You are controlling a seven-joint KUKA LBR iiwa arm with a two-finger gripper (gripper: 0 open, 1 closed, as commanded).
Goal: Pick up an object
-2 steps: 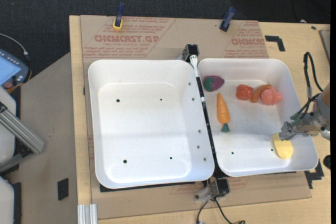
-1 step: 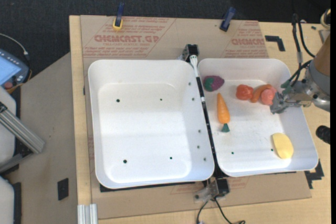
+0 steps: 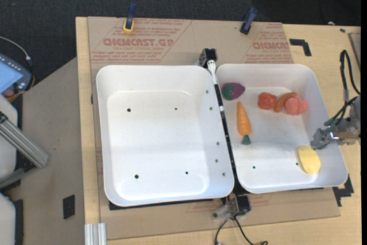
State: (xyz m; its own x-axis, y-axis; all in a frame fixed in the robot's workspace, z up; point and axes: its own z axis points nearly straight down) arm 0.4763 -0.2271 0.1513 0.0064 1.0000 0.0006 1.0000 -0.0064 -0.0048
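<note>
Camera view, read from left to right: the left bin (image 3: 155,135) sits on the brown board with only its white floor and a few dark dots showing. Touching it along the middle seam is the right bin (image 3: 275,178), which holds all the objects. Nearest the seam, toward the far wall, lies a purple and green toy (image 3: 233,90); just in front of it an orange carrot (image 3: 243,121) lies lengthwise with its green tip pointing toward the near edge. Farther right, near the far wall, a red-orange cluster (image 3: 282,102) of rounded pieces sits touching one another. By the near right corner rests a yellow object (image 3: 309,160). Just above it, at the bin's right rim, the gripper (image 3: 322,138) reaches in from the right; it is small and partly blurred, and nothing shows between its tips, but whether the jaws stand open or closed cannot be told.
</note>
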